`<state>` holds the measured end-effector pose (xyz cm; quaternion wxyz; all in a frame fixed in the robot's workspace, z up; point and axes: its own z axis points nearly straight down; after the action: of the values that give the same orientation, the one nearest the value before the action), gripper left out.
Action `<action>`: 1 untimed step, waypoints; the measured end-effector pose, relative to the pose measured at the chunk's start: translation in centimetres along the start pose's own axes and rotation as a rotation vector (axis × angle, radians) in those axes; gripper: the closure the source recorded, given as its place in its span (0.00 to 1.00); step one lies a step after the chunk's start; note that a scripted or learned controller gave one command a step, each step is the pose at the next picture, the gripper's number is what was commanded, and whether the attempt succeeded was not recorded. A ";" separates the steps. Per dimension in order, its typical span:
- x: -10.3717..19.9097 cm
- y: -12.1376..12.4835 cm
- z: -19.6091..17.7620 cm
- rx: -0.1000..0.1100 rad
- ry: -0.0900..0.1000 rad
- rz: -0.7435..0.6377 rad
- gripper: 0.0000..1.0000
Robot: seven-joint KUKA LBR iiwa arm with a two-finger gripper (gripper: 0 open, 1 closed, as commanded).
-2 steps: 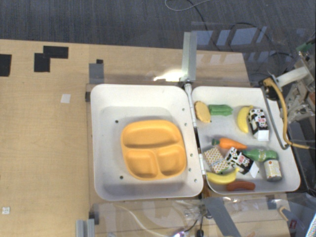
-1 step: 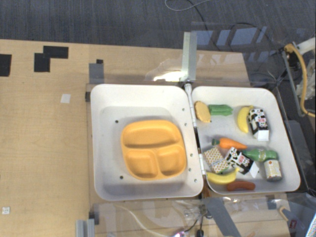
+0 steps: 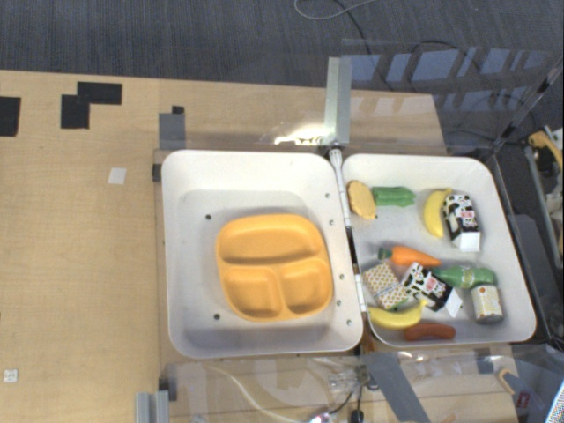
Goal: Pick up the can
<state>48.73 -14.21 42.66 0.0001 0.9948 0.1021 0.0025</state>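
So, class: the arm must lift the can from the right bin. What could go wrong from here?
The can stands close to the bin's right wall, leaving little finger room there. The green bottle lies against its top, so a grasp might catch or shove it. The cow-print carton nearby could also get knocked.

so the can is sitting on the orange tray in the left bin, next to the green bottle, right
Not quite. The camera view shows the can standing in the right bin, at its near right corner, not on the orange tray. It is indeed next to the green bottle.
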 end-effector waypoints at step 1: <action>-0.2 0.9 -0.8 0.000 -0.002 -0.161 1.00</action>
<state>48.74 -15.09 43.51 0.0005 0.9833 0.1817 0.0014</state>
